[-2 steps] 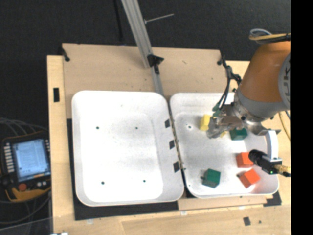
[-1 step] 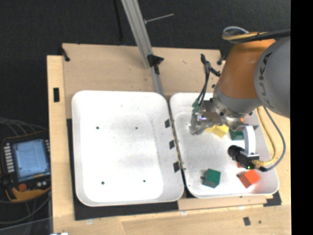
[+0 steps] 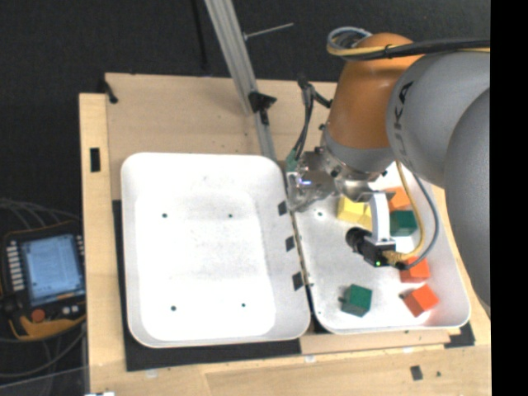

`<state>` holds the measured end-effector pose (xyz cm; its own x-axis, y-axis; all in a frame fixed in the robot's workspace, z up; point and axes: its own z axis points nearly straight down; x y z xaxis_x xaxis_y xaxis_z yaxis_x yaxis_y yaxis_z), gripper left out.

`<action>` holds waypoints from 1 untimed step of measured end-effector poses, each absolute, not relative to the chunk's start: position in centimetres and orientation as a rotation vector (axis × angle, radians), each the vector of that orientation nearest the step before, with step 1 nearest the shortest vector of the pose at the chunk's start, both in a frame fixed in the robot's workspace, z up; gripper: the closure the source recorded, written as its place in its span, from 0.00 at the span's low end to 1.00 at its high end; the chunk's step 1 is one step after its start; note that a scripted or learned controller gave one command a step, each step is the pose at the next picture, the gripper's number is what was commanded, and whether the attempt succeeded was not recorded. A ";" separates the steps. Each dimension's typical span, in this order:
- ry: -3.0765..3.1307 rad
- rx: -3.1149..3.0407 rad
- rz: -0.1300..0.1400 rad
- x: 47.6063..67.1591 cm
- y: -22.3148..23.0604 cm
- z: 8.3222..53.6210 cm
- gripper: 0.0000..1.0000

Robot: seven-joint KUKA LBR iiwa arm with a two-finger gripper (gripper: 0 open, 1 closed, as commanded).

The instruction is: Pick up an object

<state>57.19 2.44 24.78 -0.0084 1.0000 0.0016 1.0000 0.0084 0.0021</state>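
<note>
A grey KUKA arm with an orange band is reaching in from the right and hanging its gripper [image 3: 307,181] over the upper-left corner of the right bin [image 3: 330,324]. It is close against the wall dividing that bin from the left bin [image 3: 206,332]. Whether the gripper is open or closed cannot be told from this angle, since the wrist is covering it, and nothing is showing in its grasp.

The nearest candidate is a yellow block [image 3: 355,214], lying just beside the gripper toward the right of the view and a little lower. It is partly tucked under the wrist, so its long axis is not readable. It looks small, matte and roughly square. A green block [image 3: 403,223] is sitting close on its far side, with an orange piece [image 3: 398,196] above that.

A dark green block [image 3: 356,300] is lying well apart from the gripper near the bin's front wall, turned at a slant with bare floor around it. An orange-red block [image 3: 421,301] is resting near the front-right corner.

The pick appears not yet made. A short shift rightward would likely reach the yellow block, though its crowded neighbours could be getting in the way — the dark green one looks freer.
</note>
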 end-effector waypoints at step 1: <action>2.227 2.213 0.002 60.0 7.5 23.7 1.00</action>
